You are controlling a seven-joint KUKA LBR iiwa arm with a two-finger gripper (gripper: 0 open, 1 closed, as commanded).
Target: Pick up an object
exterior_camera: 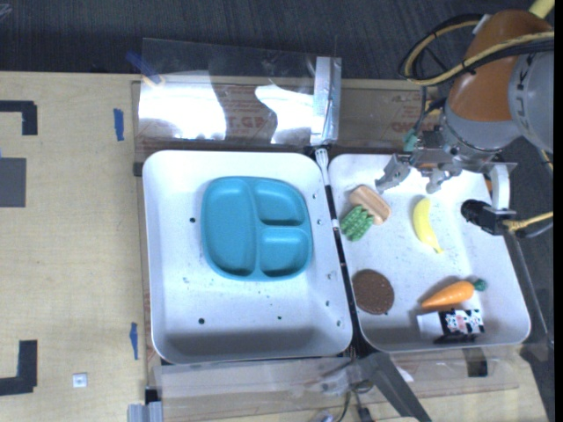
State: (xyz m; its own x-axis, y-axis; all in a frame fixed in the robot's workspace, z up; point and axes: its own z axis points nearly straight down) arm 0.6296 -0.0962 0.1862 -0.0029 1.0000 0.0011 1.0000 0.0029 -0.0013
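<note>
My gripper (412, 179) hangs open over the back of the right bin (493, 323), its two grey fingers (391, 178) spread with nothing between them. Just below and left of it lies a tan bread-like toy (369, 202) beside a green ridged toy (355, 223). A yellow banana (426, 223) lies below the right finger. Farther forward sit a brown round disc (373, 291), an orange carrot (450, 294) and a small black-and-white carton (459, 323).
The left bin (167, 306) holds a blue divided plate (258, 227). A clear plastic sheet and a metal bracket (325, 99) stand behind the bins. Cables loop beside the orange wrist band (493, 69) at the upper right.
</note>
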